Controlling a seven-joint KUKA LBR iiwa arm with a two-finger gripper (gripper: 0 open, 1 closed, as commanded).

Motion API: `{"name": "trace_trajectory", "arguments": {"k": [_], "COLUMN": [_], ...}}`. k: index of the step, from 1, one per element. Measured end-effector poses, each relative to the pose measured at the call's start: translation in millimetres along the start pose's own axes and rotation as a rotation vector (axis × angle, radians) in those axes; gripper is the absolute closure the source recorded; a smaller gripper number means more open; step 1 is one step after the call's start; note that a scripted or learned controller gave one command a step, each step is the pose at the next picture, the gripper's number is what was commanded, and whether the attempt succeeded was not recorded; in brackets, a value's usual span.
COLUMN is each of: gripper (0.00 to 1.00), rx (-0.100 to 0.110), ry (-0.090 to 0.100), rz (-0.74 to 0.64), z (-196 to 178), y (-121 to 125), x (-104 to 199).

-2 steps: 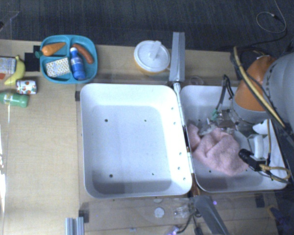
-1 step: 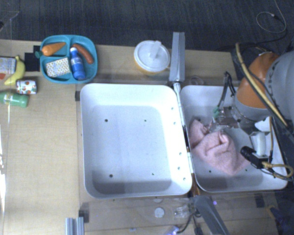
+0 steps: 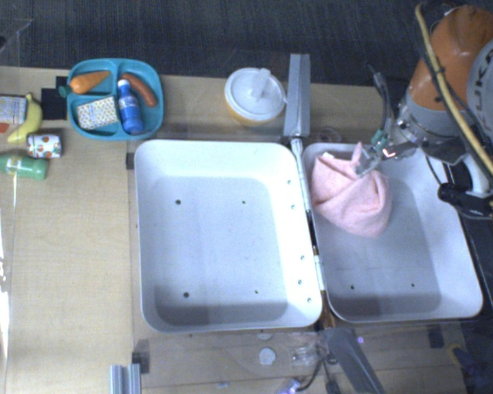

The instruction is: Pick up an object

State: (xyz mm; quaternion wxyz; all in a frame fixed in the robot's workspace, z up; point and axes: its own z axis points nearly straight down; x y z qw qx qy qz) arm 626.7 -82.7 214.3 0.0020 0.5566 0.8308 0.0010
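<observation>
Cloth is what the arm has come for: a soft pink crumpled cloth (image 3: 351,195) lies in the right shallow white plastic bin (image 3: 444,290), in its upper left part, close to the wall that this bin shares with the left shallow white plastic bin (image 3: 168,294). The two-finger gripper (image 3: 371,158) on the grey and orange arm (image 3: 456,64) reaches in from the right and its tip touches the top right corner of the cloth, where a small peak of fabric stands up. I judge that the peak is the reason for this spot, because a raised fold gives the fingers something to close on. At this point the fingers look narrow, with a bit of pink fabric pinched between them, so the gripper seems to hold the cloth by that corner only. The rest of the cloth rests on the bin floor.

The cloth looks like terry or fleece, bunched into 1 rounded heap with deep folds and a pointed top. It will probably hang and stretch when lifted, and a thin pinch may slip.

Outside the bins, a blue divided plastic tray with toy food (image 3: 115,97) and a round white lidded container (image 3: 255,94) stand well apart on the wooden bench (image 3: 57,261).
</observation>
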Motion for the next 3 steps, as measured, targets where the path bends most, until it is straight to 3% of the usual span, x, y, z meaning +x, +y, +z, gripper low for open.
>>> {"name": "trace_trajectory", "arguments": {"k": [1,2,3], "gripper": [1.0,1.0,1.0], "rx": [0.0,0.001,0.003], "ry": [0.0,0.0,0.0], "rz": [-0.027,0.006,0.04], "z": [-29,-44,47], "y": [19,6,30], "x": [10,-24,-38]}}
